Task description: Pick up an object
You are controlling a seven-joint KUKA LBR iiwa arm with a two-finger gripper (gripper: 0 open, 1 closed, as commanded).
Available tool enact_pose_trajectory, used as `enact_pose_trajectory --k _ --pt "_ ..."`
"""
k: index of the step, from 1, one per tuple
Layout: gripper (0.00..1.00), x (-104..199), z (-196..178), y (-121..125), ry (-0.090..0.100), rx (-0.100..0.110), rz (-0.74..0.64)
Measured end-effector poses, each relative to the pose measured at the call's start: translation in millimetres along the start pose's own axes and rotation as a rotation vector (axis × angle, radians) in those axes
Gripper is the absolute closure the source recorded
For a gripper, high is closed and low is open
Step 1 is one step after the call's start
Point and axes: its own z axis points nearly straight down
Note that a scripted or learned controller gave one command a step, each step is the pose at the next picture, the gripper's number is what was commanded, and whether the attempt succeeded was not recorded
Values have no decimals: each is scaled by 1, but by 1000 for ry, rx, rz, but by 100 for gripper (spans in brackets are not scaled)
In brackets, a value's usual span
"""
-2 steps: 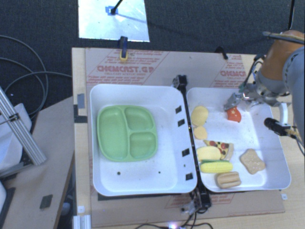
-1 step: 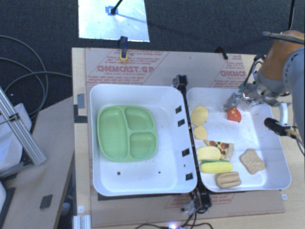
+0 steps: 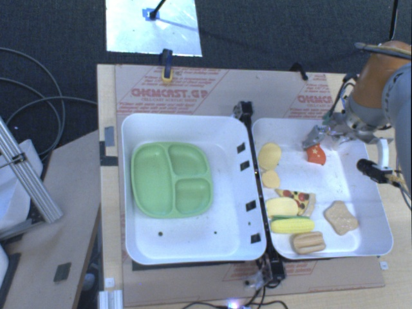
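Camera view: gripper (image 3: pixel 317 139) hangs over the red piece (image 3: pixel 315 154) near the right bin (image 3: pixel 360 246)'s back edge, pinch unclear; it might slide away.

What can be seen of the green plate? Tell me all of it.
The green plate is a pale green, plastic-looking tray with rounded corners and three compartments: one long section on the view's left, two smaller ones on the right. It lies flat, face up, on the floor of the left bin, with nothing in it.

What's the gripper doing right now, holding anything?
Gripper: low in the right bin, directly above the small red item; open or shut cannot be told, no grasp visible.
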Motion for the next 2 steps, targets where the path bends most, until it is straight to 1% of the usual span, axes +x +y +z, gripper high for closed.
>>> enact_pose_trajectory --k 2 --pt "0 0 0 0 0 0 0"
